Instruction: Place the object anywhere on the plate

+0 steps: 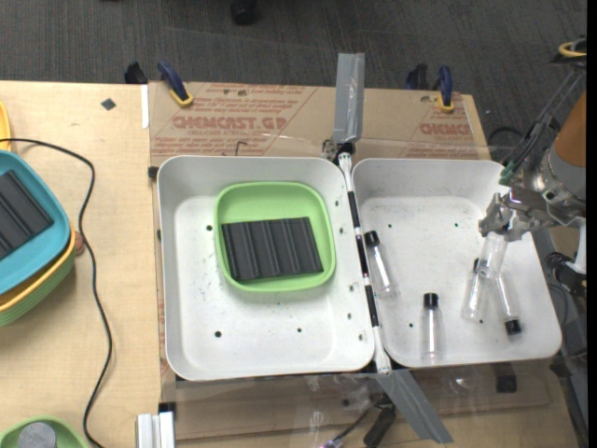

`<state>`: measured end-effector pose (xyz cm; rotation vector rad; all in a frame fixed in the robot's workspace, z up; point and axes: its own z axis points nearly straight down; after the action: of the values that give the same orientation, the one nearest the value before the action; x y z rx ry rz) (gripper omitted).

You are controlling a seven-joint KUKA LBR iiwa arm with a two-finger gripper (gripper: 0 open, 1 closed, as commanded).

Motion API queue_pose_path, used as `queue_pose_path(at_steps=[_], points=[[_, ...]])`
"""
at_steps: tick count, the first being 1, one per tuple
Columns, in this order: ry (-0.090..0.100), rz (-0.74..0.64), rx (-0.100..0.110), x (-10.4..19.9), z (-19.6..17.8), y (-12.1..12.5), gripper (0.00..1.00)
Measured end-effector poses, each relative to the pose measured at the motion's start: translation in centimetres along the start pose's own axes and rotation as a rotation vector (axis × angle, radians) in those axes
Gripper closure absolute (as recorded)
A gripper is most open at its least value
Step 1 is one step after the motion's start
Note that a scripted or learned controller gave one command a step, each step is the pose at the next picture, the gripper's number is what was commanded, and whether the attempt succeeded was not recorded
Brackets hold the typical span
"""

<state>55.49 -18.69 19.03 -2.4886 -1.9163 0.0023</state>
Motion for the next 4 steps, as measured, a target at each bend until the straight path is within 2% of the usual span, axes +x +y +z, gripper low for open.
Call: queue_pose_path(at_steps=[1,2,3,4], points=[[0.0,0.0,0.0,0.0,0.0,0.0,0.0],[-0.002,0.31,0.001,-2.1,-5.8,-1.7,0.0],[-0.002,0.626,0.001,-3.4,-9.8,-3.2,0.0],[-0.003,0.85,0.003,-2.9,-16.1,-2.8,0.0]])
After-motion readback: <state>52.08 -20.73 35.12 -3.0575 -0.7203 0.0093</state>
